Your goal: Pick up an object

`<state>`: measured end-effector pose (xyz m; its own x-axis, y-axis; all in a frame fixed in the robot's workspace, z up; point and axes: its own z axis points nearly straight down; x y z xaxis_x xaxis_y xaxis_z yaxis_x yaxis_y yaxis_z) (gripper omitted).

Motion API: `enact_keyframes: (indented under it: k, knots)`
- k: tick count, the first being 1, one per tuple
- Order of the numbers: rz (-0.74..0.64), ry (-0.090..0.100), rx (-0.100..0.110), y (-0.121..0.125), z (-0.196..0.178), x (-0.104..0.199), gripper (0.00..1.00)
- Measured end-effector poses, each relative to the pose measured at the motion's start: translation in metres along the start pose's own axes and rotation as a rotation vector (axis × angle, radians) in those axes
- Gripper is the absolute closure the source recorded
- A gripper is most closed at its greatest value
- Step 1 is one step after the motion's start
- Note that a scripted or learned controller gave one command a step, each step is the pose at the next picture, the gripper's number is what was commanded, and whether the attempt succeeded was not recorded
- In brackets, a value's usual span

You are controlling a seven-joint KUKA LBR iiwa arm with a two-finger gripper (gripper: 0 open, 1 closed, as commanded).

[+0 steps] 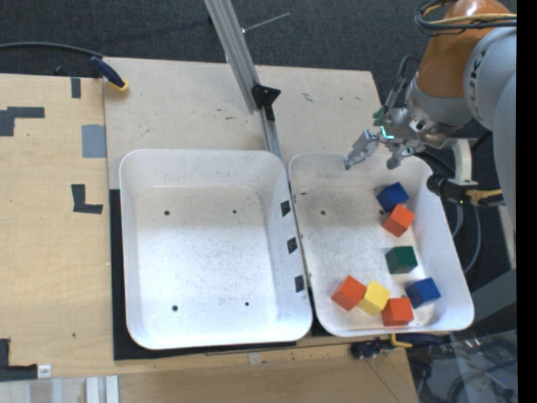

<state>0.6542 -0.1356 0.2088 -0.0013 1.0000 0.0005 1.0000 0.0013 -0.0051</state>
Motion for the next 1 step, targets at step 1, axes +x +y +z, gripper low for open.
enact_keyframes:
  k: [1]
  knots:
    - [-0.001,-0.002,-0.004,0.0009,-0.0024,-0.0002,0.00]
